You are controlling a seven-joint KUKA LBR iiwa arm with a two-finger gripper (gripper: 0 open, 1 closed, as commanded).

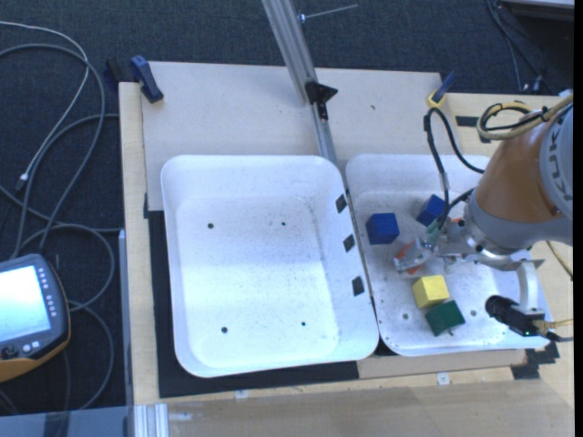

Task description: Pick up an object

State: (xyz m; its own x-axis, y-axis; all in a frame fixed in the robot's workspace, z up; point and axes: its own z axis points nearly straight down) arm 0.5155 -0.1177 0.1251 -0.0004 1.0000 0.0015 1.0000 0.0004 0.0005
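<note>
Gripper (412, 260) sits low in the right bin (401, 330), near its centre; finger spacing cannot be told from this slant, and nothing is visibly held. Blue cube (383, 227) lies at its 11 o'clock, a second blue block (431, 210) at 1 o'clock, possibly touching the arm. Yellow cube (431, 290) and green cube (444, 317) rest at 5 o'clock, touching. Left bin (182, 185) lies at 9 o'clock.

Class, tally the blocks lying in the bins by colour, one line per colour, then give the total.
Blue blocks: 2
Yellow blocks: 1
Green blocks: 1
Total: 4, all in the right bin
</note>
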